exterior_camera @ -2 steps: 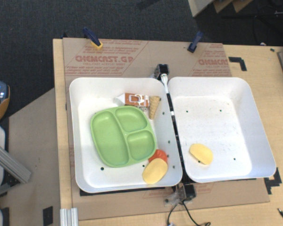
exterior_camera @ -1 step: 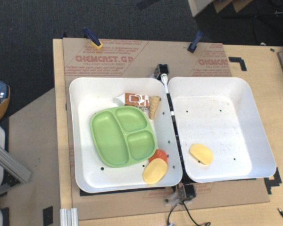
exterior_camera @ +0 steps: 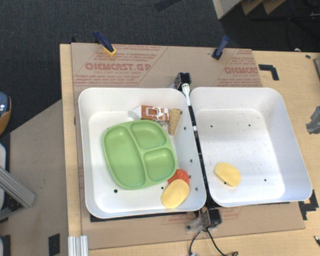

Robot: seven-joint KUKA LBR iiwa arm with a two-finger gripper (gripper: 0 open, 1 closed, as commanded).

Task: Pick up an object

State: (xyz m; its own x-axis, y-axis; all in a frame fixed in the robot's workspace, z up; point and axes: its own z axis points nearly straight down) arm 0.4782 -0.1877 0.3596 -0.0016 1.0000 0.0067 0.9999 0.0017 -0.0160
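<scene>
The left bin [exterior_camera: 88, 143] holds a green divided plate [exterior_camera: 138, 154] lying flat in its middle. A yellow rounded object [exterior_camera: 175, 194] rests at the plate's near right corner, touching a small orange-red piece [exterior_camera: 182, 176]. Behind the plate lie a brown-and-white packet [exterior_camera: 153, 112] and a tan cone-shaped piece [exterior_camera: 174, 120]. In the right bin [exterior_camera: 288, 137], a yellow oval object [exterior_camera: 227, 174] lies alone near the front left corner.
Both bins sit on a cardboard sheet [exterior_camera: 122, 63] held by two blue clamps [exterior_camera: 104, 42] at the back. A black divider [exterior_camera: 192, 127] runs between the bins. A small grey shape [exterior_camera: 316, 121] sits past the right bin's outer rim.
</scene>
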